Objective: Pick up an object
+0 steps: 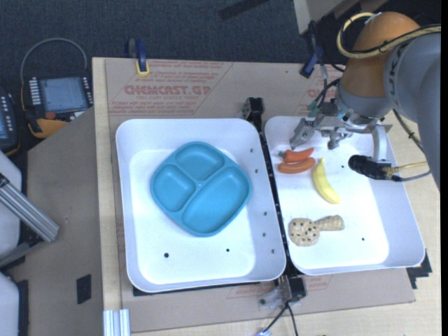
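Right now your tool (314, 143) hangs over the far left corner of the right bin (392, 219), released, its two prongs spread with nothing between them. Just below it, towards the near side, lies an orange-red sausage-shaped piece (297, 161), close to the wall that divides the two bins. That is the likeliest thing for you to lift.

It looks like a small toy food, so expect it to be light and fairly stiff, with a smooth rounded skin that could slip or roll out of a loose pinch. Take it across the middle of its length, closing over its narrow width, and mind the bin wall beside it, which leaves little room on that side.

A yellow banana (325, 183) lies just beside it, slanting towards the near edge. It is probably just as light, curved and glossy, and is best gripped at its thickest part. A tan speckled piece (314, 229) sits nearer still, well apart from the tool. It looks lumpy and flat at one end, so it is harder to judge.

The blue divided plate (201, 186) in the left bin (133, 187) is broad and shallow, so you could take it only by the rim
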`<state>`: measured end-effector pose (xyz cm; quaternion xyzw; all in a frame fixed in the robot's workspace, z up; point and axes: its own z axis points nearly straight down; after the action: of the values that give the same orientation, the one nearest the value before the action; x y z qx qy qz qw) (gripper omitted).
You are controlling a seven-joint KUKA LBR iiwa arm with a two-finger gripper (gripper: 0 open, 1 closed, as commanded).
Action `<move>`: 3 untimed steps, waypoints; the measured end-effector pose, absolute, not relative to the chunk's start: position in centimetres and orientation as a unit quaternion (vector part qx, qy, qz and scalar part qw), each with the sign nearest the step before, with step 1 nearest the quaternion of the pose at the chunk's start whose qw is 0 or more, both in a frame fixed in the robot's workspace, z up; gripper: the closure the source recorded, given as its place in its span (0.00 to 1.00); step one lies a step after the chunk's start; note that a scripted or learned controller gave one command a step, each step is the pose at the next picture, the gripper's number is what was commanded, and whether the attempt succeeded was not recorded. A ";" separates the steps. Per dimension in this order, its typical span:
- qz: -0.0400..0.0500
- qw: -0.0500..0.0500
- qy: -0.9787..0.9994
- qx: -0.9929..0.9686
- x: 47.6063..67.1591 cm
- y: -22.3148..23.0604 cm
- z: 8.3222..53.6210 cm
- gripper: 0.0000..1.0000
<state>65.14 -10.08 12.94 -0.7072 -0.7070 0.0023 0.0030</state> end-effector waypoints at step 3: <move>-0.002 -0.004 -0.707 -0.707 65.4 -10.3 24.3 1.00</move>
<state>65.38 -10.27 24.31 -0.7067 -0.7075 -0.0025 -0.0040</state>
